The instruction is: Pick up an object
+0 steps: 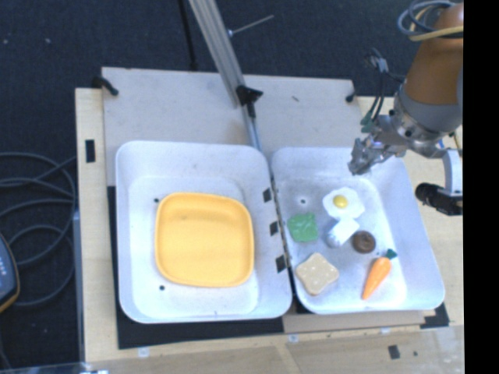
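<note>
Gripper [361, 162] sits high in the right bin [413, 209]; I cannot tell if it is open.
The toy foods are crowded; it may bump the egg [341, 203] and grab nothing.

Bins [132, 209]: white plastic, smooth, slightly scuffed | Yellow plate [204, 238]: matt plastic, at 9 o'clock | Fried egg [343, 202]: glossy plastic | Carrot [376, 277]: smooth orange plastic, at 4 o'clock | Bread slice [316, 273]: matt, grainy-looking | Bench top [179, 104]: pale matt board | Strut [218, 41]: ribbed bare metal, at 12 o'clock | Floor [47, 29]: dark rough carpet
</note>
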